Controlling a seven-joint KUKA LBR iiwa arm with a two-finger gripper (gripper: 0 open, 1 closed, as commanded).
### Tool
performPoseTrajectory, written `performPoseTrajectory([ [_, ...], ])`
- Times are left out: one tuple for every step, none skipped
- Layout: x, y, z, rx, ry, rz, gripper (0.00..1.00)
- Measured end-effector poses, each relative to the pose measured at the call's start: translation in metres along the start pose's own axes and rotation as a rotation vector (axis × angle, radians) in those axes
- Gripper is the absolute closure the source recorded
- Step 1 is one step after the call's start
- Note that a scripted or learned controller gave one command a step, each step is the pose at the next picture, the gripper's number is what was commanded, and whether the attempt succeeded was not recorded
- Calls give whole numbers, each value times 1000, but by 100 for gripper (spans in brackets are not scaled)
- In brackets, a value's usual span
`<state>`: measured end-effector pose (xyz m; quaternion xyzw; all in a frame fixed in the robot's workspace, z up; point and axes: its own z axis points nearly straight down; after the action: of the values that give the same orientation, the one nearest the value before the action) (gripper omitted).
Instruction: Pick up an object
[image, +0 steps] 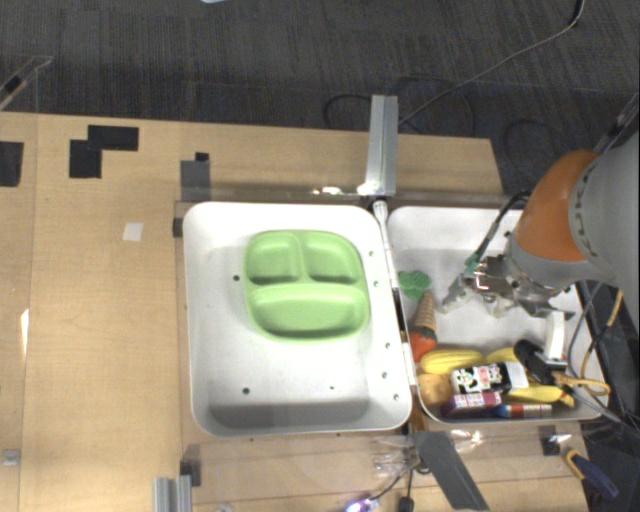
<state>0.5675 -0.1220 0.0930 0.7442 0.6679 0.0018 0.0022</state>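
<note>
Grey and orange, the arm hangs over the right-hand white bin (440, 235); its gripper (490, 285) sits mid-right of frame, grip state unclear. The yellow plastic banana (455, 358) and other toys crowd the bin's lower edge. Approach stage, likely; next, descend onto one object.

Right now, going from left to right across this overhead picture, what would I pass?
Wooden bench → left white bin → green divided tray → right white bin with its pile of small objects → robot arm.
</note>
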Motion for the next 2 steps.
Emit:
performPoseTrajectory([
  [-31, 70, 5, -6, -1, -75, 0],
  [-76, 65, -14, -3, -1, -104, 0],
])
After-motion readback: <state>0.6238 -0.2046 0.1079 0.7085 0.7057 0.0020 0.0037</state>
